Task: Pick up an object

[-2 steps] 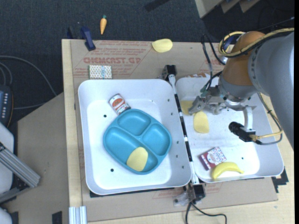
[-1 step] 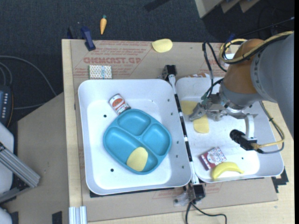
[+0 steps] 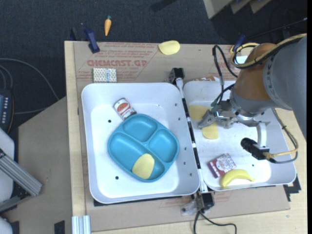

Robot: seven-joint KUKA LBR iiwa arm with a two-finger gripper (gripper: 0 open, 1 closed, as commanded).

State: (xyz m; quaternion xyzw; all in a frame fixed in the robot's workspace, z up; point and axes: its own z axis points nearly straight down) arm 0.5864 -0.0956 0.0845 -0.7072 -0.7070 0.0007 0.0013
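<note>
Right, camera view, looking down on the bench w/ both bins. Arm's in from the right, hand (image 3: 218,115) low over the right bin (image 3: 278,174), near its left wall. Its state — apart or together — can't tell; wrist and cabling blur it.

Nearest target, I'd say: small yellow piece (image 3: 210,131) just below the hand, on the bin floor by the left wall; touching or just apart, unclear. Another pale yellow piece (image 3: 196,112) sits just beside it toward the bin's far-left corner. Near edge of that bin: banana (image 3: 236,177) and a red packet (image 3: 222,164), touching.

Left bin (image 3: 92,130): blue divided plate (image 3: 141,145) mid-bin, yellow lump (image 3: 143,165) in its near compartment, small can (image 3: 124,108) at the plate's far-left side.

Handling call: the yellow piece looks light, probably foam or plastic, slightly squashy, not fragile. Best to pinch across its narrow width, straight down. Risk: it's close to the wall, so one finger may have little room & could nudge it.
</note>
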